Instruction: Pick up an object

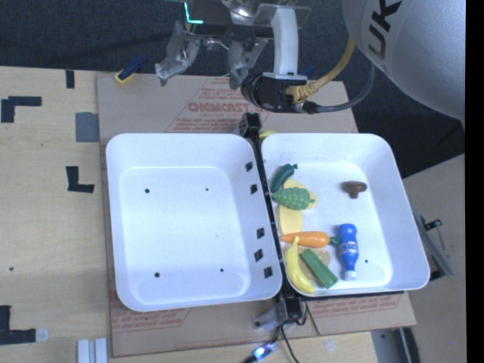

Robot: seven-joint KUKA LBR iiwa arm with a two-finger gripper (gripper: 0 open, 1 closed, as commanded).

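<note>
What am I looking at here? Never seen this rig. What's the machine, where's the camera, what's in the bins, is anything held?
One fixed camera looks down at a slant on a bench. The grey bulk at top right is a KUKA robot arm; its gripper hangs above the bench behind the bins, fingers spread, nothing between them. Two shallow white bins sit side by side. The left bin holds no objects. The right bin holds small toys: a banana, carrot, blue bottle, brown mushroom-like piece and several green pieces.

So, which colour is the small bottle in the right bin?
Blue with a white cap; the bottle shows clearly in the camera view, beside the carrot.
</note>
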